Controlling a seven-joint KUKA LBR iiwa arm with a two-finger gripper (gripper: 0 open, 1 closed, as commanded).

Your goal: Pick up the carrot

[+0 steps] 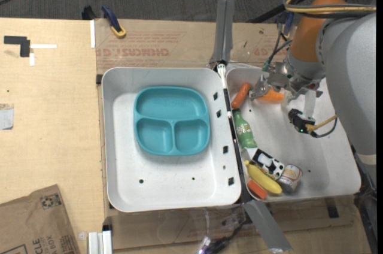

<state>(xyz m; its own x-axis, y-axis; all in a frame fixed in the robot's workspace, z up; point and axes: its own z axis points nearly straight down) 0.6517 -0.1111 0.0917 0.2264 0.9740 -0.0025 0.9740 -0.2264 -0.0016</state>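
carrot [240, 95] lies in the right bin [335, 181], at its far end, tilted and close against the wall that it shares with the left bin [119, 175]. gripper [264, 88] hangs low over the same far end, just to the right of the carrot, with a short gap between the two. a second orange piece [273, 96] sits right at the gripper's tip; i cannot tell what it is, nor whether it is gripped or merely lying under the tool, and whether the gripper is clenched or released cannot be told from this slant. the grey arm [359, 67] with its orange band [311, 31] comes in from the right, above the bin. nearer along the shared wall lies a green bottle [244, 130], and in the near corner a banana [264, 179], a black and white object [267, 163], a small can [291, 177] and a red piece [257, 189] crowd together. a teal divided plate [172, 121] rests in the left bin. on the counter [48, 115] a cardboard box [33, 223] sits at the near left
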